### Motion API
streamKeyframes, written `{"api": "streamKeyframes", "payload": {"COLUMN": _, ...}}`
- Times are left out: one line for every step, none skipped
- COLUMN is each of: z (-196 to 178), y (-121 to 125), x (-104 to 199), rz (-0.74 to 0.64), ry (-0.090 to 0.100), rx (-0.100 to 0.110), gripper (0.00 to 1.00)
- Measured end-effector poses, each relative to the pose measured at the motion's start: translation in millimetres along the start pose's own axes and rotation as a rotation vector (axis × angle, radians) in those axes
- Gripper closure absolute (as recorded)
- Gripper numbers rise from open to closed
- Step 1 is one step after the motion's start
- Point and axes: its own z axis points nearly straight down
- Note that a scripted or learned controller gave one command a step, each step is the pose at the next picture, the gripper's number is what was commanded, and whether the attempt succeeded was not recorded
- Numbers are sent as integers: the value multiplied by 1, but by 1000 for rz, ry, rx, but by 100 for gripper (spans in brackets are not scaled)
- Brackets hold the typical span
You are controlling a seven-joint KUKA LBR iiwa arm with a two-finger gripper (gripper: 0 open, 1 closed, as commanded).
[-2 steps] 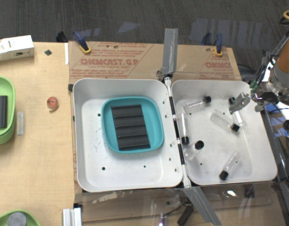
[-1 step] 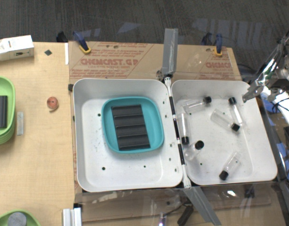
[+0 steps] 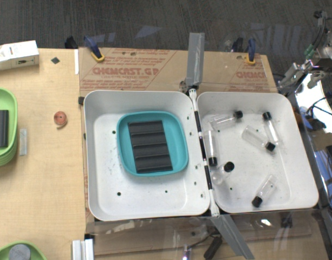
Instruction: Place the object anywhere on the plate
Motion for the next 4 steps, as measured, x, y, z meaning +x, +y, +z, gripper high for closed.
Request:
{"api": "streamKeyframes", "payload": {"z": -118, "y": 6, "x": 0, "rz": -85, "ry": 0, "rx": 0, "gripper": 0}}
{"api": "streamKeyframes", "payload": {"z": -162, "y": 6, "x": 0, "rz": -337, "ry": 0, "rx": -1, "gripper": 0}}
{"api": "streamKeyframes", "payload": {"z": -161, "y": 6, "x": 0, "rz": -590, "ry": 1, "rx": -1, "gripper": 0}}
{"api": "streamKeyframes", "payload": {"z": -161, "y": 4, "x": 1, "rz": -792, "ry": 1, "rx": 0, "gripper": 0}}
